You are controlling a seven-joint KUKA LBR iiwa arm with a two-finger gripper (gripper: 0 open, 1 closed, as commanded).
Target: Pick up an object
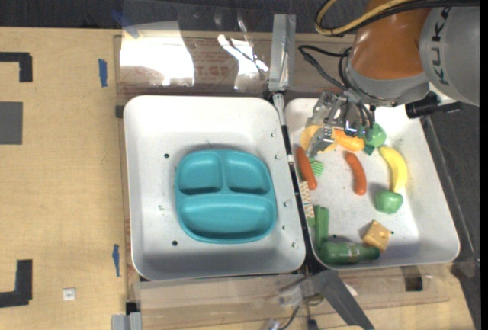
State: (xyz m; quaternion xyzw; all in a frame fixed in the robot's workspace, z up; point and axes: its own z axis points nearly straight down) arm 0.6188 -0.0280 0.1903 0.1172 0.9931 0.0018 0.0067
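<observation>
The left bin (145, 123) is occupied by a teal divided plate (225, 195). In the right bin (427, 191), the gripper (329, 126) is lowered over toy food near the far left corner, beside an orange carrot (347, 142), a banana (394, 166) and a sausage (356, 172). Whether anything is grasped cannot be told.

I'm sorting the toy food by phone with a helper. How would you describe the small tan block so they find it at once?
Look in the right bin, at its near edge. The tan block sits there, just right of the dark green bottle and below the green apple. It is the only boxy, tan piece among rounded fruit.
</observation>
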